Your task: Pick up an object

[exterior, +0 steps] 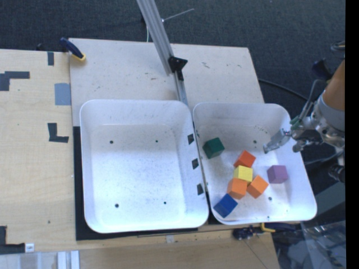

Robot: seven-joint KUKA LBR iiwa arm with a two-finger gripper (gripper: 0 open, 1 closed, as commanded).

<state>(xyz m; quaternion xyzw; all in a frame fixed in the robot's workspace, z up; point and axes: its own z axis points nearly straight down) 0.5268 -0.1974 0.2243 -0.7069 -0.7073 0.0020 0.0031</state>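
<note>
Arm cropped at right edge

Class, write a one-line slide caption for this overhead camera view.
Gripper poised over the right bin, above loose coloured blocks: green, purple, blue, yellow.

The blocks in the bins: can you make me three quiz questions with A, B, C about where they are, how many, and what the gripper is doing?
1. Which bin holds the blocks?
A. left bin
B. right bin
C. both

2. How many orange blocks are there?
A. one
B. three
C. five

3. What is between the gripper's fingers?
A. the purple block
B. the green block
C. nothing

Answers:
1 B: all the blocks lie in the right bin.
2 B: three orange blocks sit around the yellow block.
3 C: the gripper hangs at the bin's right edge, apart from the purple block and the green block.
</note>
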